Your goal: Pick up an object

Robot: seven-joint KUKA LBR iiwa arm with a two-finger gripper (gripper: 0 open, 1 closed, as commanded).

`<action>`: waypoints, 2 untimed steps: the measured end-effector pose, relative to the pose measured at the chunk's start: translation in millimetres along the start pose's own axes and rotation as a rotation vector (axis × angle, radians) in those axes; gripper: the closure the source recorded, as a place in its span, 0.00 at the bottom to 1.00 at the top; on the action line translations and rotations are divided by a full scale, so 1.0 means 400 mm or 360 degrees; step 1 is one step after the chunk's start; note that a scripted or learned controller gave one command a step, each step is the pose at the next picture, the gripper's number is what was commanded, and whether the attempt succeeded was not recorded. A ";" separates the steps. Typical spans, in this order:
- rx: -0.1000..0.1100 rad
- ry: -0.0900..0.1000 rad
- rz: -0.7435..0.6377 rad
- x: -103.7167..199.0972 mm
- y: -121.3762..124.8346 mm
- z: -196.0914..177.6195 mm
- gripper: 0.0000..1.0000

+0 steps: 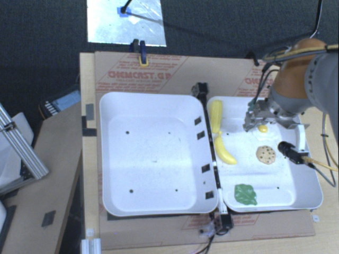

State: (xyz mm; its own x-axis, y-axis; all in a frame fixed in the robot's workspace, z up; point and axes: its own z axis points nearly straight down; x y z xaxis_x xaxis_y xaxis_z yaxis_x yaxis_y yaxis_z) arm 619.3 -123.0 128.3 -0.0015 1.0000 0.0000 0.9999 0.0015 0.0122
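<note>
The right white bin holds a yellow banana along its left wall, a round brown cookie in the middle and a flat green piece near the front. My gripper hangs low over the bin's back part, to the right of the banana's upper end. A small yellow piece lies just below and to the right of the gripper's tip, partly hidden by it. The view does not show whether it is touched.
The left white bin sits beside the right one, with black clips along the shared wall. A black fitting with a yellow cable juts over the right bin beside the cookie. Both bins rest on a cardboard sheet.
</note>
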 end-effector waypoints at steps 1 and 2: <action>-0.0005 0.0001 0.0001 0.000 0.003 -0.027 1.00; -0.0009 0.0001 0.0003 0.001 0.005 -0.054 1.00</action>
